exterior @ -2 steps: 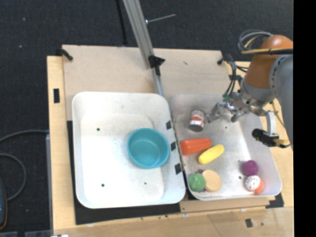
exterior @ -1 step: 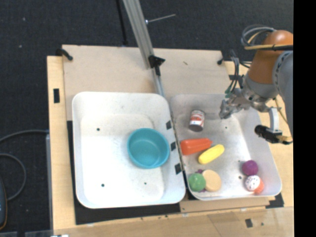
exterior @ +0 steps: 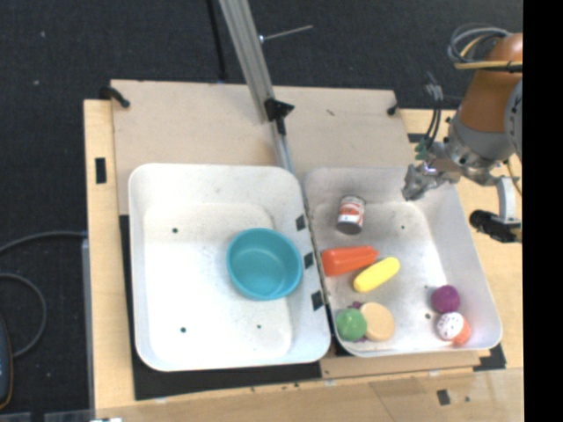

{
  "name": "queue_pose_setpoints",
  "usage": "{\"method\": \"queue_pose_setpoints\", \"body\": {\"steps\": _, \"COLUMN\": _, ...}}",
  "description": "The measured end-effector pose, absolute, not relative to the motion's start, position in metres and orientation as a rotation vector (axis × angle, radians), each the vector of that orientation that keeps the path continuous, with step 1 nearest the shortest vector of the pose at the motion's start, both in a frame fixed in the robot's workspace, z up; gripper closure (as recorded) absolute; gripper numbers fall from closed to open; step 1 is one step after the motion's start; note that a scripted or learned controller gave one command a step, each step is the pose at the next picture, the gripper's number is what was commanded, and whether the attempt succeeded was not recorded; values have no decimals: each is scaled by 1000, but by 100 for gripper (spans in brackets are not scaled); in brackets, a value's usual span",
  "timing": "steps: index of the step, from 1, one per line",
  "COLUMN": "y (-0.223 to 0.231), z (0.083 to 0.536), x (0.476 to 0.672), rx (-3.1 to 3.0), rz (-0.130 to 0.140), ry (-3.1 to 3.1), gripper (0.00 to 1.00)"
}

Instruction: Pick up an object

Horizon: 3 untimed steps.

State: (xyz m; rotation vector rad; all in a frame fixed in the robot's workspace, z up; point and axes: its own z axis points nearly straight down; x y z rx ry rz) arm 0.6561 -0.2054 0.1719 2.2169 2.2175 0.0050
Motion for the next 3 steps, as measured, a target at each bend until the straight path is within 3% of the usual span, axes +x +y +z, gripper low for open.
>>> {"method": "queue_pose_setpoints", "body": {"steps": 1, "y": -207, "z": 227, "x": 658, "rx": 2213, "rz": 6, "ry": 2219, "gripper": 100}}
{"method": "queue_pose_setpoints", "body": {"steps": 3, "y": -109, "z": 234, "x": 664, "rx": 2215, "rz": 1, "ry": 2228, "gripper": 100}}
